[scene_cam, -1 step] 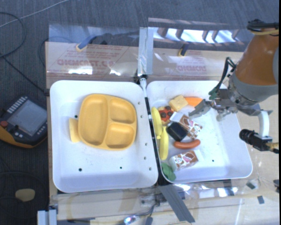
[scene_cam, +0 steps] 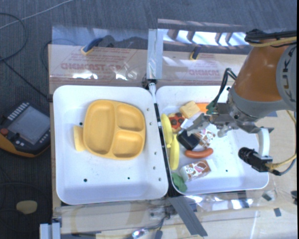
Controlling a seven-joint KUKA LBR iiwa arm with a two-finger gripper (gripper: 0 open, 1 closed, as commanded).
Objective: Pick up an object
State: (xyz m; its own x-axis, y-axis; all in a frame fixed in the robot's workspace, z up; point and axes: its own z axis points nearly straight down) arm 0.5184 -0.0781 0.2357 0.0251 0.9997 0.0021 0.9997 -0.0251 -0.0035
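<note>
Hovering low over the right-hand shallow white plastic bin, the grey two-finger gripper sat among the toy food piled toward that bin's left side. Whether it was open, closed or gripping anything could not be told, because the wrist and the clutter beneath it masked the tips. Just beside it, still inside the right bin, lay a small black block, and below that a red sausage-shaped toy. Further toward the bin's near edge lay a brown-and-white printed packet with a green leafy piece at its corner. Along the bin's left wall ran two long yellow banana-like pieces, probably pushed there by the crowding. A pale tan cube and a cluster of dark red berries lay toward the bin's far side.

Any of these could serve as the object to pick; the black block seemed the likeliest target, being nearest the gripper.

Left of the right bin, the neighbouring white bin held a yellow divided plastic plate.
</note>
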